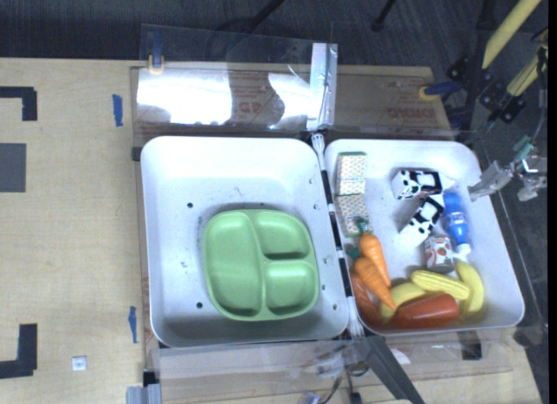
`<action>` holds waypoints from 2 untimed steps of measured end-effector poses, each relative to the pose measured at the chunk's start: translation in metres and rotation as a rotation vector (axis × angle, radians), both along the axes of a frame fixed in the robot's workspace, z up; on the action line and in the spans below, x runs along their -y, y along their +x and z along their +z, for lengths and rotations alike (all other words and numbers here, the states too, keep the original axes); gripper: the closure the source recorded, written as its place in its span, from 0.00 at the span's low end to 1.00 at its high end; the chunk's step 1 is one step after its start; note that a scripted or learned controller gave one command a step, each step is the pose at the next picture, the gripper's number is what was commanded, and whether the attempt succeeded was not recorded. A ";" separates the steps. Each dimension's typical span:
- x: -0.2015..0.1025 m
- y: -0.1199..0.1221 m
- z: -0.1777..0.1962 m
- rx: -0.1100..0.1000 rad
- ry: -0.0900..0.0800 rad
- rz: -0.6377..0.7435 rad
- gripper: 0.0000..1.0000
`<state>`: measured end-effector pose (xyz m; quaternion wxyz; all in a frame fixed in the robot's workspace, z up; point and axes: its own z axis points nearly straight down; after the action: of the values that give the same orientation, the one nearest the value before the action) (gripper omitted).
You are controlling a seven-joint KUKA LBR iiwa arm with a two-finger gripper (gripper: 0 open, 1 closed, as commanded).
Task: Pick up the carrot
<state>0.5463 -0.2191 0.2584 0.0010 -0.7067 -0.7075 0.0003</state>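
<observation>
The carrot (374, 261) is orange with a green top. It lies in the right bin (505, 254) near its left wall, pointing toward the front, and leans on the yellow bananas (439, 285) and a red pepper (426, 308). A second orange piece (360, 292) lies just left of it. My gripper (509, 174) is a small grey shape at the right bin's far right rim, well to the right of the carrot and apart from it. Nothing shows in its grasp.
The left bin (174, 176) holds a green divided plate (259, 263). In the right bin there are also a patterned box (352, 186), a black-and-white cow toy (419, 198), a blue bottle (455, 219) and a small carton (438, 252). A clear panel (235, 89) stands behind the bins.
</observation>
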 end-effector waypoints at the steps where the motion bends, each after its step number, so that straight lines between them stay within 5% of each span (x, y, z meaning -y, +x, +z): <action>1: -0.038 -0.022 -0.113 0.002 -0.001 0.139 0.00; 2: -0.008 0.027 -0.120 0.007 -0.004 0.372 0.00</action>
<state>0.5729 -0.2109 0.1386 -0.0030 -0.5637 -0.8260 -0.0005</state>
